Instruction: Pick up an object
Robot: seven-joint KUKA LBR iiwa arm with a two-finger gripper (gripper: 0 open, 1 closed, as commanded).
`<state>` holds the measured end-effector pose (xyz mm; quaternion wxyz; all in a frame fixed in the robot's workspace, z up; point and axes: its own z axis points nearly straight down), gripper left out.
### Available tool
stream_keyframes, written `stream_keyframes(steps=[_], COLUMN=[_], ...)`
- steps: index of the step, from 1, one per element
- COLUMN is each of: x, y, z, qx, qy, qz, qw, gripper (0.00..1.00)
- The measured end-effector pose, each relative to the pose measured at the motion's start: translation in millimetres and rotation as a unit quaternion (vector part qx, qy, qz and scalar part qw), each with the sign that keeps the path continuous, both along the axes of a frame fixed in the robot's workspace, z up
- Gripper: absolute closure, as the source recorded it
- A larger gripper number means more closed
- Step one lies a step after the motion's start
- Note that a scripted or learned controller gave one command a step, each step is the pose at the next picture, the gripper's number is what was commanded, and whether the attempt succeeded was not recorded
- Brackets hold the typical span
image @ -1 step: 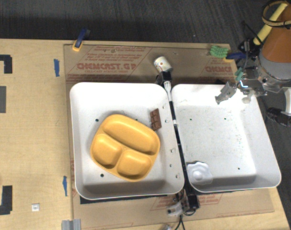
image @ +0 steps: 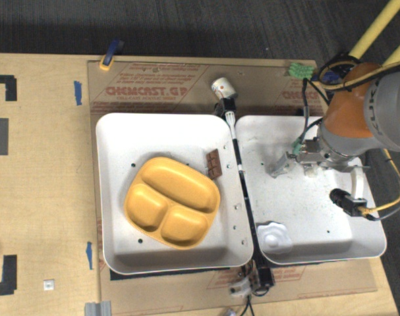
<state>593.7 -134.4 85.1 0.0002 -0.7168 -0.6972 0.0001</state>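
Bench (image: 41, 196) with two bins; gripper (image: 279, 168) low in right bin (image: 318, 242), nothing between fingers, open-or-closed unclear; yellow tray (image: 173, 201) untouched; pickup pending.

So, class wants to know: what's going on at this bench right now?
A grey arm reaches in from the right over the right bin, its pincer low near the bin's floor. Nothing shows between its fingers. A small white object lies near that bin's front left corner. The left bin holds a yellow divided tray and a small brown piece.
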Motion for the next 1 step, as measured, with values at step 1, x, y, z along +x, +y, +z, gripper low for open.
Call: stream_keyframes(steps=[1], x=[14.1], y=[24.3], z=[0.2], qx=[-0.0003], qy=[-0.002], qz=[0.116], qw=[0.9932], gripper=[0.00])
